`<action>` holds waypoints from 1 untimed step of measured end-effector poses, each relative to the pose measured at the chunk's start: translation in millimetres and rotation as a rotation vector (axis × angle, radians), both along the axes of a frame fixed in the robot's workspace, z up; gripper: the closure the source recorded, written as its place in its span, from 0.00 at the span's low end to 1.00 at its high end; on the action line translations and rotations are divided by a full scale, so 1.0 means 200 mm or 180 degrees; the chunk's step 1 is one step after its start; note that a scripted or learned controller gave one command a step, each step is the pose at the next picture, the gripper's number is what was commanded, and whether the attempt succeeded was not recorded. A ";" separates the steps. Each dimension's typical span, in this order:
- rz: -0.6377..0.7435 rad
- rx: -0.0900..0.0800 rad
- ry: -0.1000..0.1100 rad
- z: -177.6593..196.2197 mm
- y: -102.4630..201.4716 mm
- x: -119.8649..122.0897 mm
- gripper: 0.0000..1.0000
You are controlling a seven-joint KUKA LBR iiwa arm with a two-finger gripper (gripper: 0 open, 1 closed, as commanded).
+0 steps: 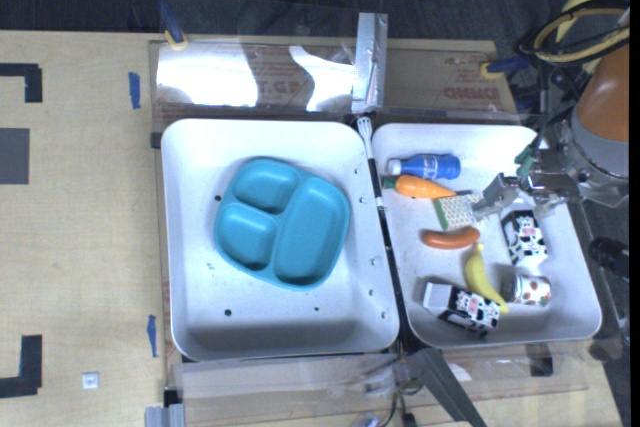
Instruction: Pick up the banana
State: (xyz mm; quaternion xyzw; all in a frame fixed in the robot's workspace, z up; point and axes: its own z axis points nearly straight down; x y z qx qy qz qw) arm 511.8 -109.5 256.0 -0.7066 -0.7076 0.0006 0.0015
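The banana (483, 276) lies in the right bin (575, 315), in its near half, with its near end touching a black-and-white carton (462, 305). A sausage (449, 237) is just beside its far end. The gripper (497, 193) hovers further back over the same bin; I cannot tell if its jaws are open or closed. The banana looks like a light toy, probably smooth and a little slippery. I think the best hold is across its middle, where the curve is thickest and clear of the carton.
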 end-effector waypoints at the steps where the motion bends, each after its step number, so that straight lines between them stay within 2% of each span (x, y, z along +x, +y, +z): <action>1: 0.0767 0.0002 -0.0005 0.02 -0.13 -0.16 0.00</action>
